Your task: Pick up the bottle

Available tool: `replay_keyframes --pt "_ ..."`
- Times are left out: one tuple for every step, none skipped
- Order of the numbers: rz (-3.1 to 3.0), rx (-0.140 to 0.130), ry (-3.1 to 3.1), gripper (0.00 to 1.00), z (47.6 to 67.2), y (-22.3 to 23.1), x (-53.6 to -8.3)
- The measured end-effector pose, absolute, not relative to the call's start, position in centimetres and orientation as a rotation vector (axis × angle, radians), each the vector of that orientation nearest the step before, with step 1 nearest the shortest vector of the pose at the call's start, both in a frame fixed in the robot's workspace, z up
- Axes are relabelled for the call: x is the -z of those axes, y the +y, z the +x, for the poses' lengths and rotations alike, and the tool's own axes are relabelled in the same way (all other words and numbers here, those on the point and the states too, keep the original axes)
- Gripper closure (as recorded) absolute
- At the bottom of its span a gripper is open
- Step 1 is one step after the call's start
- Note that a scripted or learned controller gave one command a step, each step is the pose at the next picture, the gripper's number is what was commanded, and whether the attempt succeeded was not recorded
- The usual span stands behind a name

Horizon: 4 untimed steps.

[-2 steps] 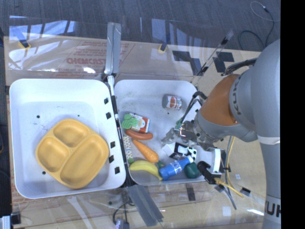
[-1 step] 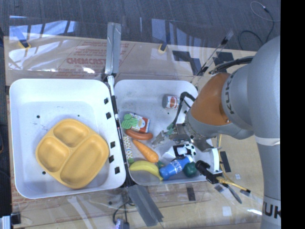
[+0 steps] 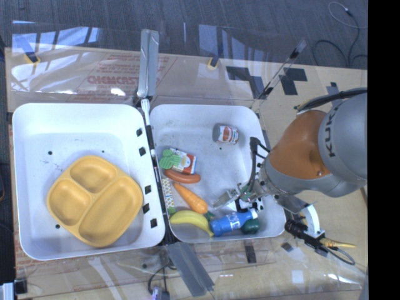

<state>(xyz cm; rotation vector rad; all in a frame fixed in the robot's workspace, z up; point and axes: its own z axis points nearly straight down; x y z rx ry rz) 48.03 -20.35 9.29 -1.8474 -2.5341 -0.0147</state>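
The bottle [image 3: 229, 224] is blue with a white label and a dark green cap. It lies on its side along the front wall of the right bin [image 3: 206, 117], cap pointing right. My gripper [image 3: 239, 198] hangs low inside that bin, just behind and above the bottle's cap end. The view shows nothing held in it. The grey arm with its orange band reaches in from the right over the bin's right wall.
Beside the bottle on its left lie a banana [image 3: 189, 220], a carrot [image 3: 190, 197] and a hot dog [image 3: 182, 177]. A small carton [image 3: 178, 160] and a can [image 3: 225, 134] sit farther back. The left bin [image 3: 37, 124] holds a yellow divided plate [image 3: 94, 200].
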Motion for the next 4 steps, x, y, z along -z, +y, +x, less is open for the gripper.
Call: replay_keyframes --pt "-1.828 0.023 -2.545 1.00 48.3 -19.7 -10.3" --pt "-1.830 0.022 -2.544 0.00 48.3 -19.8 -10.3" --pt "-1.467 0.001 -2.776 0.00 47.7 -16.5 -9.2" --pt "-1.583 0.001 -2.713 0.00 47.7 -16.2 -9.2"
